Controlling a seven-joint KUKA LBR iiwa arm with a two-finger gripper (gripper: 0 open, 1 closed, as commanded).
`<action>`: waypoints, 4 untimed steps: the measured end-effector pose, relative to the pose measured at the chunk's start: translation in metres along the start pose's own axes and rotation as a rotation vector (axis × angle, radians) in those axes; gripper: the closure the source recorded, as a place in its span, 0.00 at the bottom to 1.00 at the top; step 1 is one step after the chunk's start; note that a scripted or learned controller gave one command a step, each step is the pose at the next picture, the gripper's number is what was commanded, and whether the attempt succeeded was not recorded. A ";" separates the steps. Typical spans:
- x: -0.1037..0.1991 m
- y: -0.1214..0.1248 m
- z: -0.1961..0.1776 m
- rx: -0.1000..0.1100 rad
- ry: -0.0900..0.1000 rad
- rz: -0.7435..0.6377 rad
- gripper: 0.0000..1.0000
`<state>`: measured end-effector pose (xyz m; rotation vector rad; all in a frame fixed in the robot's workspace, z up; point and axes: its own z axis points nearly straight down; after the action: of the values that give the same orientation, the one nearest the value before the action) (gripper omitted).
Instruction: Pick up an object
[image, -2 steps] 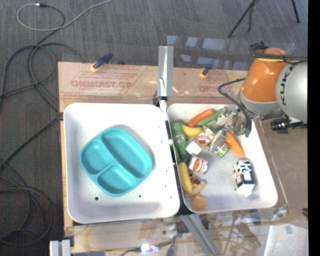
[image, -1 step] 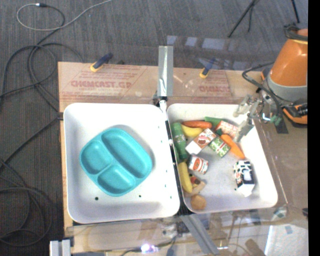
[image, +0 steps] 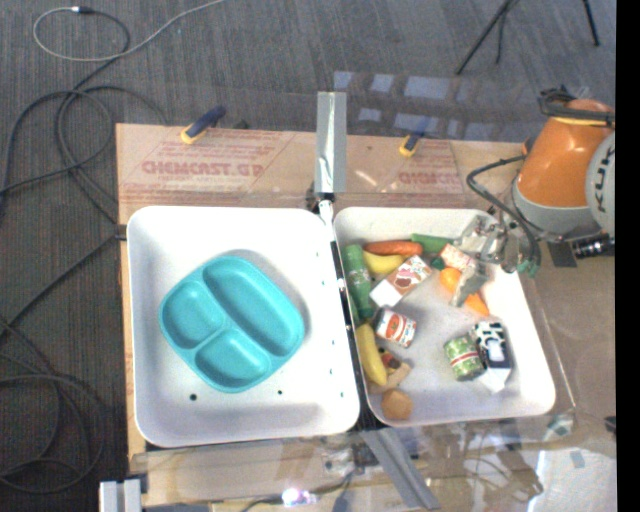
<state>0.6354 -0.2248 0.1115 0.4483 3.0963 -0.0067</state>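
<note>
Orange fruit (image: 452, 281) lies at the right bin's (image: 535, 395) upper right, among cans and toy food. Tool (image: 478, 262) lowered just beside it; whether open, closed or gripping cannot be told. Left bin (image: 150, 400) holds a blue tray (image: 232, 322).

The brown bench (image: 230, 165) holds two white bins. The left bin (image: 150, 400) sits touching the right bin (image: 530, 395). Behind the left bin, a small yellow-and-blue clamp (image: 202, 123) lies on the bench.
</note>
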 end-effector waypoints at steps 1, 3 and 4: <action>0.046 -0.014 0.007 -0.002 -0.036 0.036 0.00; 0.003 0.042 -0.002 -0.005 -0.011 0.040 1.00; 0.004 0.042 0.000 -0.005 -0.008 0.040 0.00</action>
<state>0.6430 -0.1834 0.1115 0.5082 3.0786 -0.0005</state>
